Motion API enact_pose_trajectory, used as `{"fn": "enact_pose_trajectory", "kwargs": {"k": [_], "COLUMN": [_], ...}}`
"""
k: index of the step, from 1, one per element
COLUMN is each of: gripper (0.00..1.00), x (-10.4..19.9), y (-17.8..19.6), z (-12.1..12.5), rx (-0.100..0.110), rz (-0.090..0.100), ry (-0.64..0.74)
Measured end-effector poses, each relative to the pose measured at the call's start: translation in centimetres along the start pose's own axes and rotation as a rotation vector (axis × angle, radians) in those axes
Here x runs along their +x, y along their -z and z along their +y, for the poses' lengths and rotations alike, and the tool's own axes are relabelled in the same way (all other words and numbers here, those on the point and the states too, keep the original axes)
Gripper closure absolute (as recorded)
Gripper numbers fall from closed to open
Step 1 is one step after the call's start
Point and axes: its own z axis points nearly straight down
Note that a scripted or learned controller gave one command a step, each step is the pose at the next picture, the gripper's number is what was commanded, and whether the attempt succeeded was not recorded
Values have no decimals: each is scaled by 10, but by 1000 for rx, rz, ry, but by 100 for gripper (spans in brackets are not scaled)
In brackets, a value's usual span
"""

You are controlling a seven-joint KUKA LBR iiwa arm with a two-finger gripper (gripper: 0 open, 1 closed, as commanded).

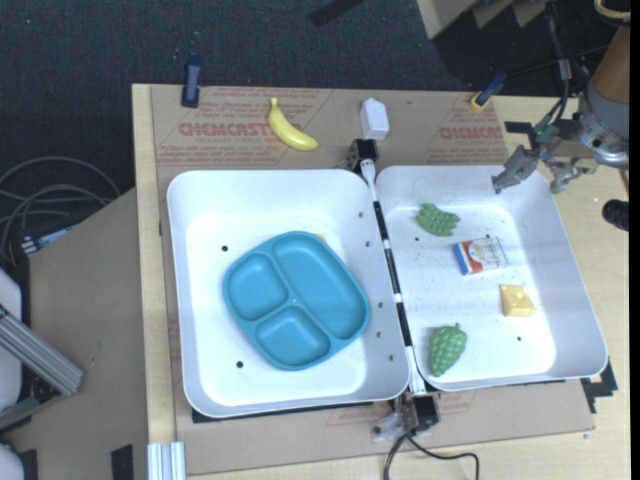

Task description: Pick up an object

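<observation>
The right bin point(570, 268) holds a green leafy toy point(437, 219), a small red, white and blue box point(479, 255), a yellow cheese wedge point(516, 300) and a green grape bunch point(447, 347). My gripper point(535, 171) hangs over the bin's far right corner, above and to the right of the leafy toy. Its two fingers are spread apart with nothing between them.
The left bin point(200, 218) holds a blue divided plate point(294, 298). A yellow banana point(289, 128) lies on the bench behind the left bin, with a small white block point(374, 117) and a blue clip point(191, 80) nearby. Cables trail at the left.
</observation>
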Motion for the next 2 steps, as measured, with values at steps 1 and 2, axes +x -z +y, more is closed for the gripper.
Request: {"fn": "enact_pose_trajectory", "kwargs": {"k": [1,2], "gripper": [0,0], "x": [-4,-16], "y": [-133,-121], "z": [-40,-131], "rx": [-5,1], "rz": [-2,0], "ry": [0,-2]}}
